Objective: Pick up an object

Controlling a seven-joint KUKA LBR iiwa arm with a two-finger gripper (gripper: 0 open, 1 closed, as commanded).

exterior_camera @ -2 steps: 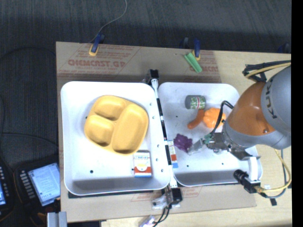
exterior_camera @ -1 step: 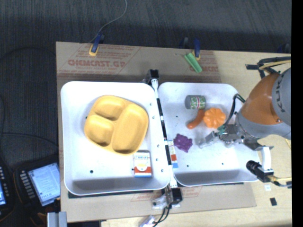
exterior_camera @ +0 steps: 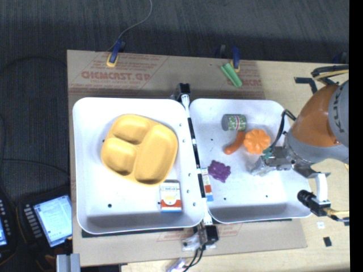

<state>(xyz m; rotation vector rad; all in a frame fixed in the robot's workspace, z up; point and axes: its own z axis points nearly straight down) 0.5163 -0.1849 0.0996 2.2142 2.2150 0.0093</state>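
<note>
In the right bin (exterior_camera: 244, 208) lie a small green can (exterior_camera: 233, 122), an orange pumpkin (exterior_camera: 257, 141) with an orange carrot-like piece (exterior_camera: 233, 144) beside it, and a purple grape bunch (exterior_camera: 219, 170). My gripper (exterior_camera: 262, 166) reaches in from the right, low over the bin floor, just below the pumpkin and to the right of the grapes. Nothing shows between its fingers. The left bin (exterior_camera: 91, 208) holds a large yellow bread-shaped object (exterior_camera: 139, 148) and a small orange-and-white box (exterior_camera: 170, 196).
The arm's orange band (exterior_camera: 317, 123) hangs over the right bin's right edge. A green marker (exterior_camera: 231, 75) and two clamps lie on the cardboard behind the bins. A divider rail (exterior_camera: 194, 146) runs between the bins.
</note>
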